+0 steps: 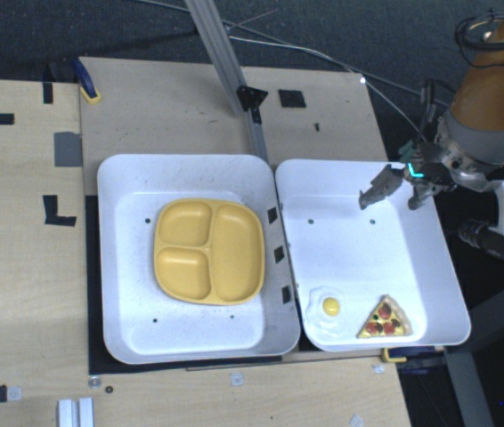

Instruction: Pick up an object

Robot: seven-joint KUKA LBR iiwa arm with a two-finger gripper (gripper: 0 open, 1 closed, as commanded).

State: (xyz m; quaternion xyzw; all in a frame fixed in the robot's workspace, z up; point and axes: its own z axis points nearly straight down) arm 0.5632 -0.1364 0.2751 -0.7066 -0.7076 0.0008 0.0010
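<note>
Two white bins side by side, gripper hanging spread over the right one's far edge.

Left bin (127, 238): carrying a yellow divided plate (208, 250) at its centre, three compartments, one long one toward 3 o'clock and two smaller toward 9. Right bin (430, 256): bare across the middle, with two small toys down at its 6 o'clock rim. Grey arm with orange band (488, 96) reaching in from 3 o'clock. Gripper (396, 188) over the right bin's 1 o'clock corner, jaws standing wide apart, nothing between them, touching neither toy. Fried egg (327, 310) lying flat, roundish, no clear long axis. Pizza slice (385, 318) just beside it toward 3 o'clock, apart from it, tip pointing to 12, crust toward 6, long axis running 12 to 6.
</note>
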